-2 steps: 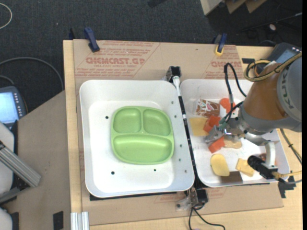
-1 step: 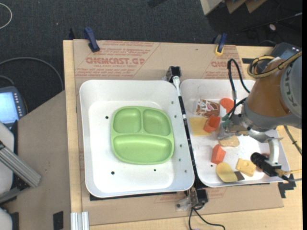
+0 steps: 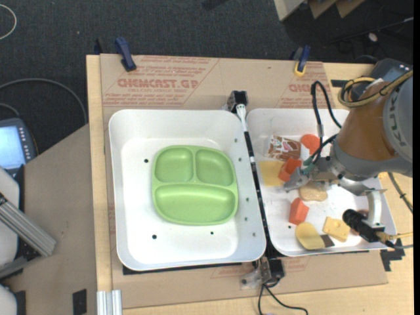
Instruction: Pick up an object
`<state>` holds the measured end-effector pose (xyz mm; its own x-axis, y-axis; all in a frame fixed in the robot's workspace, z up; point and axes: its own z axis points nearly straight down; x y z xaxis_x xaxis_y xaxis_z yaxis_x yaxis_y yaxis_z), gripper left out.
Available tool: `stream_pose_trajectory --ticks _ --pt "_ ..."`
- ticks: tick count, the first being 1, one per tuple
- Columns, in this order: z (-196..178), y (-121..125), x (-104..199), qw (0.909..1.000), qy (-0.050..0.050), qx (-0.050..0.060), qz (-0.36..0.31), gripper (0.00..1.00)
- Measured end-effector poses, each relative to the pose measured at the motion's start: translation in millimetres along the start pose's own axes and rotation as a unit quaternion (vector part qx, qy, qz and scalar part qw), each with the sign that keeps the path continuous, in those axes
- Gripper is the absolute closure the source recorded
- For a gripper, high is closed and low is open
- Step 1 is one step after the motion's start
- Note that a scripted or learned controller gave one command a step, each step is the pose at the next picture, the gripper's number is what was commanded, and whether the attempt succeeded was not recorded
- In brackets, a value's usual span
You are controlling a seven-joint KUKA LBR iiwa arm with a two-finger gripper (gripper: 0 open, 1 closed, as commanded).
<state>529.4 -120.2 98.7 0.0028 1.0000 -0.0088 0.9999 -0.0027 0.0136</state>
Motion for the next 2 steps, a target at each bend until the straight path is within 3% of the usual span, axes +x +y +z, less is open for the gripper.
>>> stream_pose_trajectory --ticks 1,2 --pt "14 -54 25 0.9999 0.006 0.011 -0.001 0.0" --pt "3 -50 23 1.0 0.004 0.005 0.0 1.0"
